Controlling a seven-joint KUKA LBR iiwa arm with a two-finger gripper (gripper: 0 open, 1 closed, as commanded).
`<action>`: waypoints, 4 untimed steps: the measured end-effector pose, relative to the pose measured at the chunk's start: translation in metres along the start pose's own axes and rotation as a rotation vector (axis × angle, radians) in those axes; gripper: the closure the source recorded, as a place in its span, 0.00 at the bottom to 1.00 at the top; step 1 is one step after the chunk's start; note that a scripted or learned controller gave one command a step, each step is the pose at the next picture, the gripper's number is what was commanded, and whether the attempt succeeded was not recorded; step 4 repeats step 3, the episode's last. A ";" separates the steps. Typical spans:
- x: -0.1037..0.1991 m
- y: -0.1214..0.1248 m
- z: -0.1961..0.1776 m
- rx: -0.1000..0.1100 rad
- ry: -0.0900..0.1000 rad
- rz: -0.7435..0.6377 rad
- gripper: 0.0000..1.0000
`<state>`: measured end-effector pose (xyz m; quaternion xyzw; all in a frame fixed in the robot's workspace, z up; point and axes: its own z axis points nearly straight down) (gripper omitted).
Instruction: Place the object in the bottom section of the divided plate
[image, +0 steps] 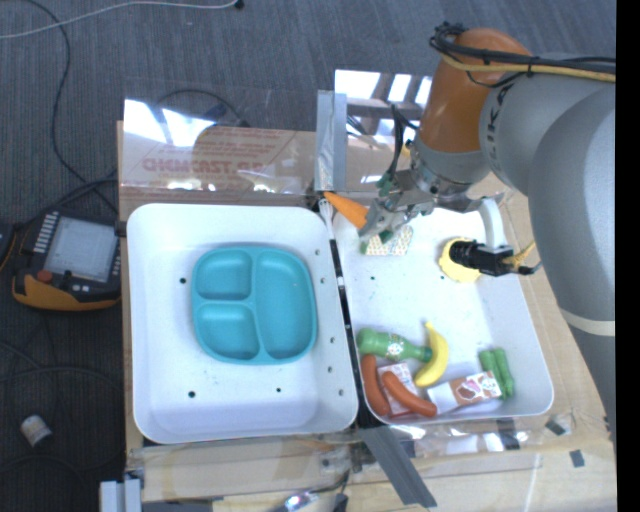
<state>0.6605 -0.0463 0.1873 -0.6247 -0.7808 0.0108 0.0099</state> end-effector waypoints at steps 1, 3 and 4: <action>0.027 -0.001 0.012 0.005 0.001 -0.033 1.00; 0.099 -0.032 0.006 -0.025 -0.005 -0.287 0.00; 0.099 -0.032 0.006 -0.025 -0.005 -0.287 0.00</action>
